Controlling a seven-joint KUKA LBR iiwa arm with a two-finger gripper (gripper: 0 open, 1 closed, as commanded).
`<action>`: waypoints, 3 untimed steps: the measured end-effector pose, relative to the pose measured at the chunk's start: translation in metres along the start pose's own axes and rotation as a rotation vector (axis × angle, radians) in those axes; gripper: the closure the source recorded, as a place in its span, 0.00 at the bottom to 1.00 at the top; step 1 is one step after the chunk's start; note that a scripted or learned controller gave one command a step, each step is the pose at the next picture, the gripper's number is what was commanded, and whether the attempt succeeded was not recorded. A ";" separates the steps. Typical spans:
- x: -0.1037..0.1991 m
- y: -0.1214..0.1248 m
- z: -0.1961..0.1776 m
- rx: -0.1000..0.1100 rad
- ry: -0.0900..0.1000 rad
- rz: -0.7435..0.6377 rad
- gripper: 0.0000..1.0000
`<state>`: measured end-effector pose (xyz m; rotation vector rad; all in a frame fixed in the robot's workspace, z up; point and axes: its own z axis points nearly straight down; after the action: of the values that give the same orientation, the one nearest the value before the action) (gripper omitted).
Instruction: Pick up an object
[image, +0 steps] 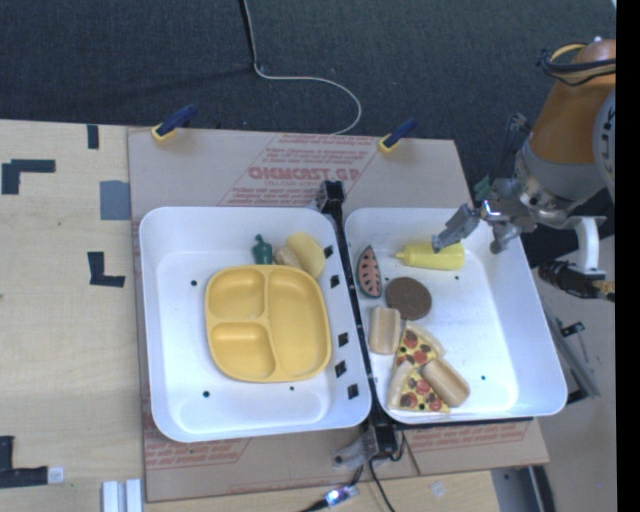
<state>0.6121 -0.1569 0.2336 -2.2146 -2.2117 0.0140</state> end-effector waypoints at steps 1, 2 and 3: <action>0.000 0.002 -0.008 -0.013 -0.002 -0.003 0.00; -0.004 -0.003 0.039 -0.009 -0.003 -0.002 0.00; 0.000 -0.003 0.104 -0.007 -0.001 -0.004 0.00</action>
<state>0.6071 -0.1568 0.1301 -2.2146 -2.2197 0.0083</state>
